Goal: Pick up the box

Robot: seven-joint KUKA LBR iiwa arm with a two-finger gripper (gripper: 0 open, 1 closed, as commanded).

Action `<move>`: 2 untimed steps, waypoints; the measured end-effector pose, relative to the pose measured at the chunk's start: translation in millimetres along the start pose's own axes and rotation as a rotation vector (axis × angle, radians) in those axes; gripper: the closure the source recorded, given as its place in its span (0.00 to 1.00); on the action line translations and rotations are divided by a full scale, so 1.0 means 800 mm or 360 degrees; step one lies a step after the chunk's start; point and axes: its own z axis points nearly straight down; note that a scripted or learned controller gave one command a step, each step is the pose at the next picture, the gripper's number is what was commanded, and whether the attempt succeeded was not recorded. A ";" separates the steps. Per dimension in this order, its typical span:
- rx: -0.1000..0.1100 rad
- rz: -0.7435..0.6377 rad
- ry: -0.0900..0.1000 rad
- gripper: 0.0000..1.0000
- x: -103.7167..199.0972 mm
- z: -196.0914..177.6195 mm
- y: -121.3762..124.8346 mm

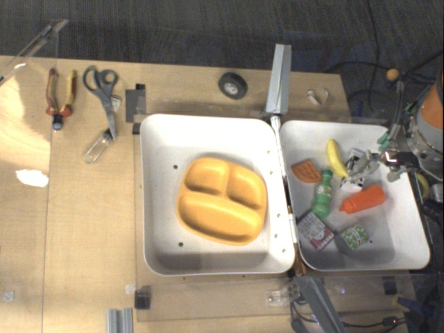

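Note:
A small maroon-and-white box (316,231) lies flat near the front left of the right bin (409,252). A green-and-white carton (355,237) sits just to its right. My gripper (357,165) reaches in from the right over the middle of that bin, between the yellow banana (336,158) and the orange carrot (362,199). It hangs behind the box by roughly a third of the bin's depth, and nothing is visibly held in it.
A green bottle (322,194) and an orange wedge (306,171) lie left of the gripper. The left bin (159,186) holds a yellow divided tray (222,200). Scissors (105,96), pliers (59,96) and a tape roll (233,84) lie on the bench behind.

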 end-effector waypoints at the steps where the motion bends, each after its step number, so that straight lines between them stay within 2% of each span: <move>1: 0.0000 -0.0153 0.0001 0.00 0.079 0.077 -0.012; 2: -0.0005 -0.0358 0.0000 0.00 0.064 0.207 -0.041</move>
